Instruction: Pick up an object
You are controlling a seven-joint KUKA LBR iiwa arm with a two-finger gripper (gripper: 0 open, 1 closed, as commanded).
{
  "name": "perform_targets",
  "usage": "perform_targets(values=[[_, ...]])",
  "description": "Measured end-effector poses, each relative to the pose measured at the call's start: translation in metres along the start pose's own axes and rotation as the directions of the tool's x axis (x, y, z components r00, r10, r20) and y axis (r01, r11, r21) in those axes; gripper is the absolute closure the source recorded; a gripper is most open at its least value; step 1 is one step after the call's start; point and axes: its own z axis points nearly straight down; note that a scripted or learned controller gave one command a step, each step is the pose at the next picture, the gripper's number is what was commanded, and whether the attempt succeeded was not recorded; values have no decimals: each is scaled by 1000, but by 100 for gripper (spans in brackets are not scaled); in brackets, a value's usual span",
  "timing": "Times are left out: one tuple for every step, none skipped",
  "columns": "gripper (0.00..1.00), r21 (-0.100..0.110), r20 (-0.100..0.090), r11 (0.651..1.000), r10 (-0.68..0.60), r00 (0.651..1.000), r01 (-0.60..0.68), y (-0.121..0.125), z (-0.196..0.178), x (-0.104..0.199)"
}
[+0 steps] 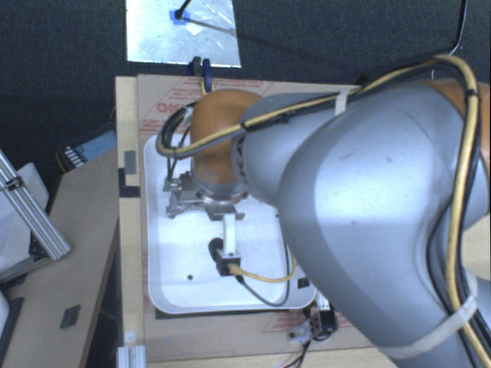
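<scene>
Pincer place: my pincer hangs low over the white bin, in the part of the bin toward 11 o'clock, just under the orange band of my arm.
Pincer state: I cannot tell whether it is wide or narrow, since my own wrist covers it from above. I make no claim to hold anything.
Thing to take: the one loose thing I can make out is a dark speck on the bin floor, at 6 o'clock from the pincer and apart from it.
What it is: too small to tell.
Hidden ground: the floor right under my wrist is covered, so something may lie there.
Handling, as I judge it: very light, probably stiff, and likely to skid on the smooth white floor if nudged.
Where to take hold: straight from above, across its narrowest side, closing gently.
Risk: a thing this small may slip out or get pushed toward the bin wall at 6 o'clock.
Under the bin: a cardboard sheet.
</scene>
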Motion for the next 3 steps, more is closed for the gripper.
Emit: perform_targets(values=[[0, 12, 0, 1000, -5, 1000, 5, -76, -4, 11], [0, 7, 0, 1000, 0, 1000, 0, -99, -5, 10], [100, 4, -2, 1000, 2, 1000, -2, -97, -16, 10]])
